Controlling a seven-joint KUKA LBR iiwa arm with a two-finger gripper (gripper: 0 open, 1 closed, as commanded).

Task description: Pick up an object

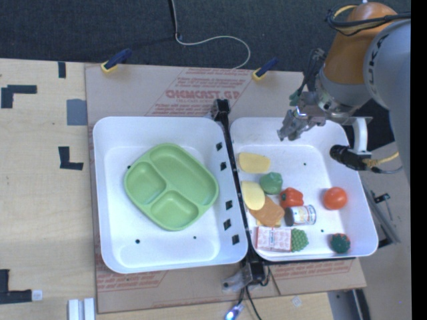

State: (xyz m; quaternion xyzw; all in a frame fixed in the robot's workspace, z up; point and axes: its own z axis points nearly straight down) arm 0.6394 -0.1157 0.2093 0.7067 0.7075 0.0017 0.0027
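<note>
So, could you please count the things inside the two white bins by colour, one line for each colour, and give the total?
Green: 4 (tray, round item, bumpy item, small item)
Yellow: 2 (upper, lower)
Orange: 1
Red: 2 (pepper-like, ball)
Jar: 1
Red and white packet: 1
Total: 11

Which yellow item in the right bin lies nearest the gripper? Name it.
The upper yellow piece, by the bin's top left, lies closer to the gripper; the other yellow piece sits lower, against the orange item.

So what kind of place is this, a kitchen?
More likely a robot test bench: a robot arm hangs over two white bins, one holding toy food, one a green tray.
</note>
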